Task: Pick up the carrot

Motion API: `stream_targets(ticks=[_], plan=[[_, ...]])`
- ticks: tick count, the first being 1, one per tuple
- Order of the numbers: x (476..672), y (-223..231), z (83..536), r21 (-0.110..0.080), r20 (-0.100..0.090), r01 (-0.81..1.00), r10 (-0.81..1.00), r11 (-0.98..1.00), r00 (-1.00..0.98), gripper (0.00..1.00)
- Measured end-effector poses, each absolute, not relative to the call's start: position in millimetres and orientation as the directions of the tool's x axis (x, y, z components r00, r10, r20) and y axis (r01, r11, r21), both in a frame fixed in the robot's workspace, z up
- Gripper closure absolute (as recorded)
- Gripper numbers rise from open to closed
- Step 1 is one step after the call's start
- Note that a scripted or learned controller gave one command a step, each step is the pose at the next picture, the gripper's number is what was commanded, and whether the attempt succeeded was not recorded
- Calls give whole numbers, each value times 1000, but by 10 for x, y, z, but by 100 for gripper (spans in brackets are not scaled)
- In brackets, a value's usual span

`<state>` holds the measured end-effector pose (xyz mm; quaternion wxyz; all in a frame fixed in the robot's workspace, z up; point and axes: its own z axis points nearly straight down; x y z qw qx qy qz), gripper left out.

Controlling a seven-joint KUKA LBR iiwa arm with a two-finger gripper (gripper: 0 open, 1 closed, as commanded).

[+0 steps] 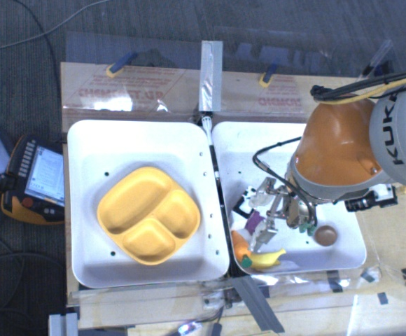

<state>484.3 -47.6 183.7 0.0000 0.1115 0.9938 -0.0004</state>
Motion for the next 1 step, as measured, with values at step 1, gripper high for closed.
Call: stream_targets(ticks=[1], plan=[[4841, -761, 2032, -1, -2, 601, 601, 800, -800, 0]])
